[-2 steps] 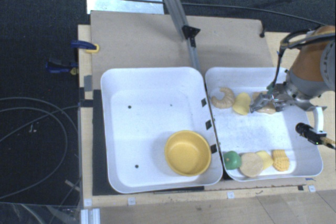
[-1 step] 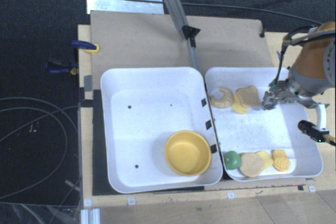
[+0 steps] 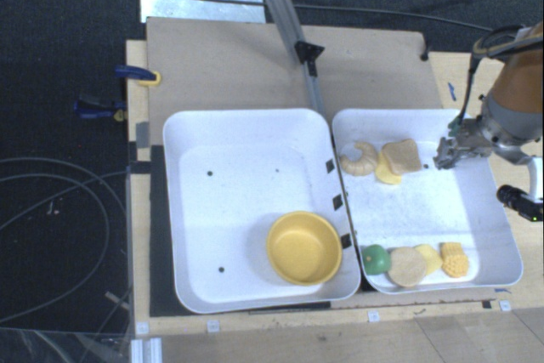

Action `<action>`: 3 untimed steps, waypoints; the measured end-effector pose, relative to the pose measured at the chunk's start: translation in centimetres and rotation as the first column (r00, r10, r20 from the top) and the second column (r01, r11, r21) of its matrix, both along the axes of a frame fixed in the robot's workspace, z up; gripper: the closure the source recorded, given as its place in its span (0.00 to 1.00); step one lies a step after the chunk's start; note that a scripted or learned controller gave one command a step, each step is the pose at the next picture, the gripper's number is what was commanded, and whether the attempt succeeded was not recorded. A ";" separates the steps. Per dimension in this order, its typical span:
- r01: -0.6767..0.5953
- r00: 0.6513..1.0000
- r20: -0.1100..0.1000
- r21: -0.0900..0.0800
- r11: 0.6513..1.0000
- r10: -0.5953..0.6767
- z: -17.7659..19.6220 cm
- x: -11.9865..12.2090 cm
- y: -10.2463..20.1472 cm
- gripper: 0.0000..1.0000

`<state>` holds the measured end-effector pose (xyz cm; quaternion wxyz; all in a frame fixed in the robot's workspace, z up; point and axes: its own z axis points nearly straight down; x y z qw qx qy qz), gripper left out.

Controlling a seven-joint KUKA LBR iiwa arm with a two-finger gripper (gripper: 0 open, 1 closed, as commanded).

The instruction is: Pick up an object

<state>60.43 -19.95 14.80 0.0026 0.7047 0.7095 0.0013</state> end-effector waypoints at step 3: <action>-0.001 1.000 -0.006 0.002 1.000 0.001 7.0 -0.6 5.6 1.00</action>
